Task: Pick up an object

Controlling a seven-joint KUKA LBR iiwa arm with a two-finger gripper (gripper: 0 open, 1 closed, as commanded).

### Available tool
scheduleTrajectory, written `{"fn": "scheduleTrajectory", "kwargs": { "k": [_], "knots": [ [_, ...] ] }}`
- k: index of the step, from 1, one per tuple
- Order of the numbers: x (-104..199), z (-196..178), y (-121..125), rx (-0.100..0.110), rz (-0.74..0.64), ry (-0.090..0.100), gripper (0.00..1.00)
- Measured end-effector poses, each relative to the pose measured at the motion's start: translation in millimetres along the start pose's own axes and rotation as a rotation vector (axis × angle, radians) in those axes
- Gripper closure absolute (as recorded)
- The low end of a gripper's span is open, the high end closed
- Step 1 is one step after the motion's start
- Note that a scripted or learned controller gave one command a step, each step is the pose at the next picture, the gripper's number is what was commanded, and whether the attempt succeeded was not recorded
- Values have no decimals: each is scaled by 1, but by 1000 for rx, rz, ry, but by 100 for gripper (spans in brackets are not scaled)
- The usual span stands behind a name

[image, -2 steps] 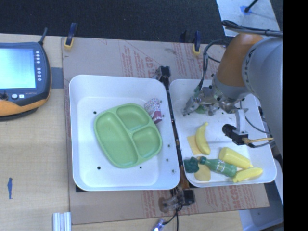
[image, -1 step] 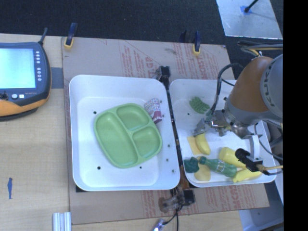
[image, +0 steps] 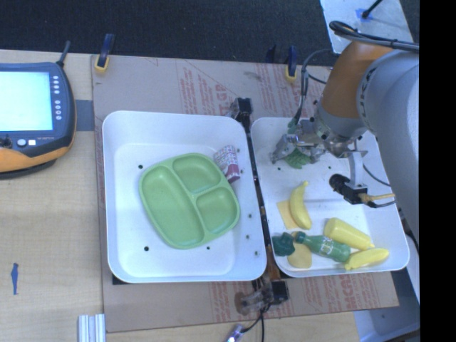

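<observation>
Single fixed camera above the bench, slanting down — both bins framed whole

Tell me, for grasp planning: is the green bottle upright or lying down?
Lying down: the green bottle rests lengthwise on the right bin's floor.

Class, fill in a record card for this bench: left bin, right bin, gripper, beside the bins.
left bin: green divided plate; small patterned can beside it
right bin: banana; green bottle; green leafy item
gripper: over the green leafy item, far end of right bin
beside bins: screen pendant, at the left
</observation>
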State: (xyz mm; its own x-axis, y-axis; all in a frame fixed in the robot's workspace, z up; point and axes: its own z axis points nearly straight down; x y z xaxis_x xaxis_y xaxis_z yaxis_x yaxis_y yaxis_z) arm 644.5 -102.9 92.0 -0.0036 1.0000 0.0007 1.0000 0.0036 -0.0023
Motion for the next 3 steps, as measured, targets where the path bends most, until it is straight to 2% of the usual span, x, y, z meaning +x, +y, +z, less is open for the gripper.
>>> {"fn": "scheduleTrajectory", "kwargs": {
  "k": [1, 2, 3],
  "knots": [
    [-37, 1, -71, 2, 0, -1, 0],
    [-1, 1, -83, 3, -3, -1, 0],
    [-13, 0, 12, 0, 0, -1, 0]
  ]
}}
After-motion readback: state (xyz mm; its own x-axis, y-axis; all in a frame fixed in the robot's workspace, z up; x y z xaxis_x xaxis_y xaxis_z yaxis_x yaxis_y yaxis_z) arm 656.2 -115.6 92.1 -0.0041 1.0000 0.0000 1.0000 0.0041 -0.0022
